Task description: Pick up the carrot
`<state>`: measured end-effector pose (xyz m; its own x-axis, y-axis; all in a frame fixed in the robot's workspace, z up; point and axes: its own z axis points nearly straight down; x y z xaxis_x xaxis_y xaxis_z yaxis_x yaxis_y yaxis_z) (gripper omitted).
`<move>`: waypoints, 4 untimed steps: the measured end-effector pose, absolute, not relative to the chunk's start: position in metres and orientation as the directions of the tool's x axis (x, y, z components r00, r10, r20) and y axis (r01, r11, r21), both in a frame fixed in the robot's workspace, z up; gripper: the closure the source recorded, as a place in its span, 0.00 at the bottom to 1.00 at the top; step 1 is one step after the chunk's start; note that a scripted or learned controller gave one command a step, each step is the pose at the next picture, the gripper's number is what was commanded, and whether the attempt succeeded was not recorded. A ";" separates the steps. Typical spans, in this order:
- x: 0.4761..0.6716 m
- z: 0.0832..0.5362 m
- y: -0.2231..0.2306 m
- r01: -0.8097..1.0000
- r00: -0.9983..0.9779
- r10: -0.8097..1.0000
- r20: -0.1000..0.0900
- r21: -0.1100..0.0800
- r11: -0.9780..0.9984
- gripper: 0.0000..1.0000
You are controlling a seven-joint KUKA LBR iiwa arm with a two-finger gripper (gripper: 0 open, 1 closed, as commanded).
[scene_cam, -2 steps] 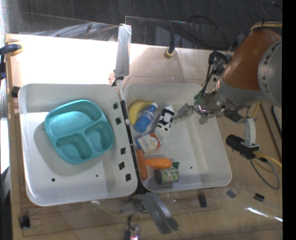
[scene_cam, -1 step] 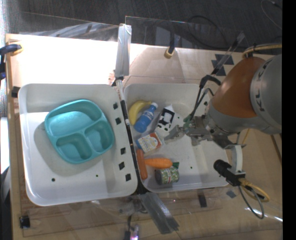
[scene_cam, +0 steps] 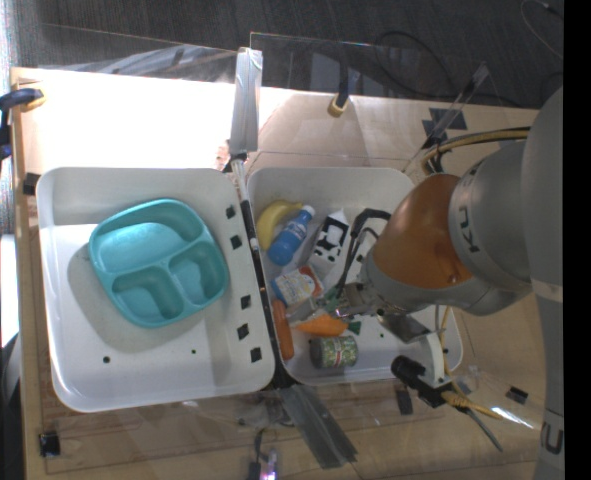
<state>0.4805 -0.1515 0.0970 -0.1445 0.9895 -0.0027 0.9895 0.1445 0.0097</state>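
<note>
Reaching in from the right, grey arm with orange band (scene_cam: 425,238) hangs low over the right bin (scene_cam: 375,180), covering most of its right half. Gripper (scene_cam: 360,303) sits near the bin's lower middle; can't tell how it's set, wrist blocks it.

Carrot (scene_cam: 322,324) lies in the right bin's lower left part, just beside the gripper, leafy end toward it. Nothing visibly clamped around it.

Edges/room: right bin is crowded on its left side, little free floor near the carrot. Divider wall between bins is close on the carrot's left. Bin's front rim is near below it. Left bin (scene_cam: 60,358) has open white floor around its plate, especially lower part.

Clutter round the carrot: hot dog (scene_cam: 283,330) along the divider, just left of it; green can (scene_cam: 334,351) just below, near touching; small white-red packet (scene_cam: 297,286) above it. Farther up: blue bottle (scene_cam: 290,236), banana (scene_cam: 275,215) against the top left, black-and-white box (scene_cam: 327,240).

Counts: two bins, one teal divided plate (scene_cam: 160,261) with three compartments, one carrot, one can, one bottle, one banana, one hot dog, one packet, one box.
</note>
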 end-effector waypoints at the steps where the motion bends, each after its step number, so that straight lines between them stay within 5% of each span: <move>1: 0.483 0.109 -0.150 0.988 -0.153 0.988 0.001 0.012 0.153 1.00; 2: 0.483 0.108 -0.149 0.988 -0.153 0.988 0.001 0.012 0.153 0.00; 3: 0.492 0.175 -0.193 0.960 0.281 0.960 0.000 -0.001 -0.281 0.00; 4: 0.478 0.092 -0.155 0.964 0.267 0.964 0.002 -0.002 -0.267 0.00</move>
